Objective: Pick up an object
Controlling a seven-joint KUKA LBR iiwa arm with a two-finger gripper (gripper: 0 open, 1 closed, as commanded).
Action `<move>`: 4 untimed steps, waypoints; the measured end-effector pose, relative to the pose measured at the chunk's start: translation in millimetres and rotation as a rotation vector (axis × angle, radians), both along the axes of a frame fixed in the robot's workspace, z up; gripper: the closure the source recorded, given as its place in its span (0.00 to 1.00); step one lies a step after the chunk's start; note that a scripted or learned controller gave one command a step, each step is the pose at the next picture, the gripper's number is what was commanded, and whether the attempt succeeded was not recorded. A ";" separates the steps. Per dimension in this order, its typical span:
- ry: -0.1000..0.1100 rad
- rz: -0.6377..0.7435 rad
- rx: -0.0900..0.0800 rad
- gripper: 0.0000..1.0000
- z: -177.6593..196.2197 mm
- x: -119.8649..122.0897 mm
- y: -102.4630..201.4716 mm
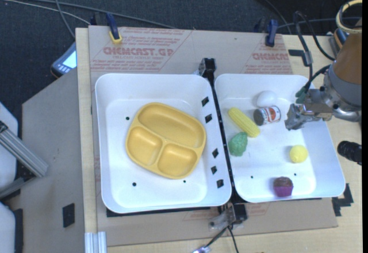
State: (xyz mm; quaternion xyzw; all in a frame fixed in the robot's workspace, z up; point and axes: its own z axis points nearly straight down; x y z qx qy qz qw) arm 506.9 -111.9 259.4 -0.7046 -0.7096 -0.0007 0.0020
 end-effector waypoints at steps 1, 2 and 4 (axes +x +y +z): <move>0.002 -0.001 0.000 1.00 -17.8 15.0 50.5; -0.004 0.000 -0.002 1.00 -12.5 26.1 102.4; -0.002 -0.002 -0.002 1.00 -39.7 54.2 191.8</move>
